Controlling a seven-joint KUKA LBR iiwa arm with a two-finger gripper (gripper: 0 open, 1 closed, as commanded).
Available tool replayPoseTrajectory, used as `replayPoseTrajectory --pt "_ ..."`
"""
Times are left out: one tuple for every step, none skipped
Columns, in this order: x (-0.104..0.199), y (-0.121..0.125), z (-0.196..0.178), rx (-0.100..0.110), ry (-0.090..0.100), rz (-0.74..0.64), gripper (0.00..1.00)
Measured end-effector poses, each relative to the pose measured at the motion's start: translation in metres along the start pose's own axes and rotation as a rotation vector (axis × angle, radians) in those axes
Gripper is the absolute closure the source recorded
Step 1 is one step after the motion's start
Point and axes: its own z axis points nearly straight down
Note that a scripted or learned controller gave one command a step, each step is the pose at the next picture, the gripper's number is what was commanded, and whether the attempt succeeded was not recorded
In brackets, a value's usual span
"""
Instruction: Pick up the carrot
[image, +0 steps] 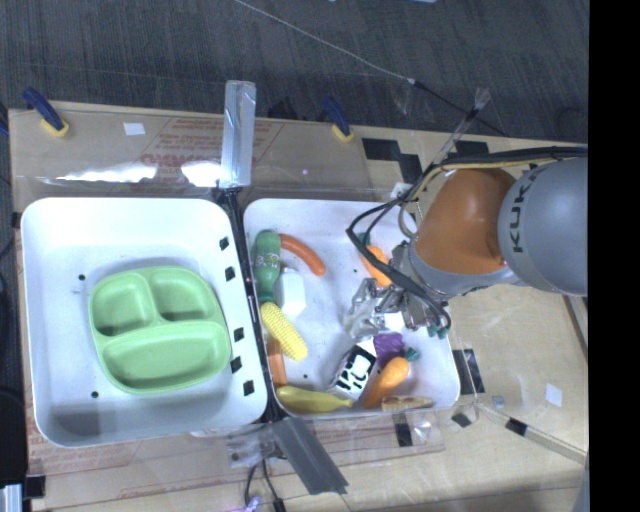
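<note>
Overhead, the pale tabletop (520, 340) bore two white bins over dark carpet, the carrot (392, 377) lay near the right bin's (330, 215) front edge beside a purple toy (390, 346), and the pincer's (372, 308) opening was too cluttered to tell.

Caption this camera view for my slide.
Gripper hovers in the right bin near the carrot; green tray in the left bin.
</note>
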Motion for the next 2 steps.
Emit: replayPoseTrajectory --pt "-0.001 0.0 0.0 0.0 -0.001 -0.001 0.0" --pt "-0.002 0.002 -0.011 0.001 -0.004 -0.008 1.0"
